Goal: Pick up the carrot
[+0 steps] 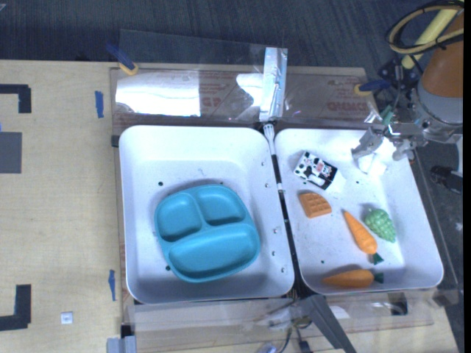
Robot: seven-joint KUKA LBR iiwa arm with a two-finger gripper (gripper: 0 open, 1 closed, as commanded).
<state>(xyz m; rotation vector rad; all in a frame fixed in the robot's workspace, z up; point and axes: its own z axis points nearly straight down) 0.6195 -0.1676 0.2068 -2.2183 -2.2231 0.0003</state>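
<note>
A carrot (351, 278) lies along the right bin's (419, 197) near wall, long axis left to right (a second carrot (360, 232) slants just beyond it). The gripper (384, 144) hovers at the far right corner, fingers apart, holding nothing; both carrots lie nearward of it.

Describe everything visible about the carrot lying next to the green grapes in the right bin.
The carrot is a small orange toy, plastic-looking, with a dark green stub at its lower end near the bin's front. It lies flat on the floor of the right bin, tilted diagonally, tip pointing up-left. The green grapes sit close against its right side; whether they touch is unclear. A second carrot lies apart below it. The gripper is well above it, not in contact.
</note>
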